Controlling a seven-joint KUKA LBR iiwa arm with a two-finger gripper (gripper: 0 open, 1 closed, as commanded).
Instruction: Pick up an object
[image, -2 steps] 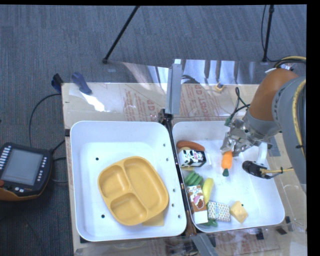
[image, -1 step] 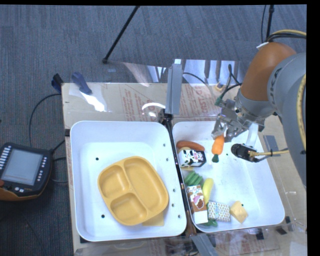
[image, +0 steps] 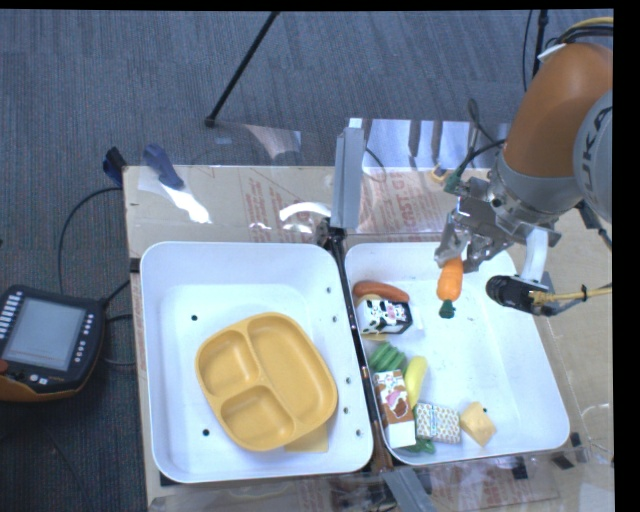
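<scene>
An orange toy carrot (image: 450, 281) with a green tip hangs point-down over the right bin (image: 510, 360), and my gripper (image: 460, 254) is shut on its upper end. The carrot is clear of the bin floor. Below and to its left lie a hot dog (image: 380, 291) and a black-and-white carton (image: 385, 316). Further forward lie green pea pods (image: 387, 357), a yellow banana-like piece (image: 415, 376), a printed box (image: 394, 402), a patterned block (image: 437, 421) and a cheese wedge (image: 478, 423).
The left bin (image: 170, 300) holds a yellow divided plate (image: 265, 380). A metal post (image: 346, 185) stands behind the seam between the bins. A handheld pendant (image: 45, 340) lies on the floor at far left.
</scene>
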